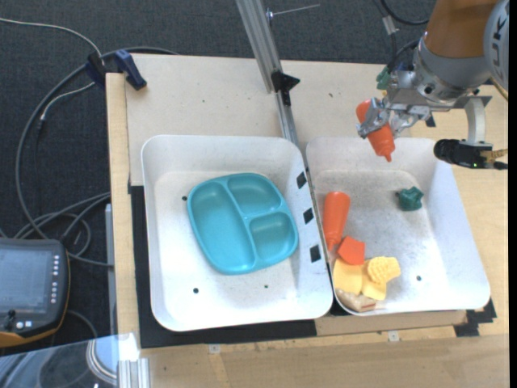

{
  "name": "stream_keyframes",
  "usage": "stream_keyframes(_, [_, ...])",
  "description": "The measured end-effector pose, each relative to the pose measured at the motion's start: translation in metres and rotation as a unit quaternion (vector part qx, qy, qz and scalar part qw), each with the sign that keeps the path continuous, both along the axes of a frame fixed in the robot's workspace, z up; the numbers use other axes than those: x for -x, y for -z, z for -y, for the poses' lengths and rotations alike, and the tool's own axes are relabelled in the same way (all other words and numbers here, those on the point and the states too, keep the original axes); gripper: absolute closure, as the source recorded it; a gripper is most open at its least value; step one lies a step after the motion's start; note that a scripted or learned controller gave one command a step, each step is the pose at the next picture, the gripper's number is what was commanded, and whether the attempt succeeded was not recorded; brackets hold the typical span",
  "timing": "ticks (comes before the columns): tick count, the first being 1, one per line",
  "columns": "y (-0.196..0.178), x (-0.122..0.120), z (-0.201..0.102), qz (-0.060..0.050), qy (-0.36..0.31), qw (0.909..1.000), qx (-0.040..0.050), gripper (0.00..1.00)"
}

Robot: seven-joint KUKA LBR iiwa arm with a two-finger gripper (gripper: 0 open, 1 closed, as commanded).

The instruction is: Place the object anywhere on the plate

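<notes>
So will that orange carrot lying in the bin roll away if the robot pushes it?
Probably: the carrot looks round and tapered, so it would likely roll in a curve. It seems stiff, smooth plastic, perhaps slippery. The bin wall beside it should stop it.

Single fixed camera, mounted above the desk (202, 87), looking down at a slant. Far enough back to take in both white bins whole: left bin (161, 217) with the teal plate (241, 221), right bin (452, 217) beside it. Dark floor shows along the top and left. The arm (460, 31) enters from the upper right, cropped by the frame edge.
</notes>
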State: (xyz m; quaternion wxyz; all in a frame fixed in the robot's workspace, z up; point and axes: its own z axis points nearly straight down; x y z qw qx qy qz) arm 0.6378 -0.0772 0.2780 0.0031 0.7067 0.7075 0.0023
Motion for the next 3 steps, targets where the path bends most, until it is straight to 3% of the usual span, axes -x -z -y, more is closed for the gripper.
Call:
stream_keyframes(1, [-0.001,0.011,-0.059,-0.005,-0.003,1.0,-0.002,1.0])
stream_keyframes(3, [0.035,0.03,-0.172,-0.006,-0.003,1.0,-0.0017,1.0])
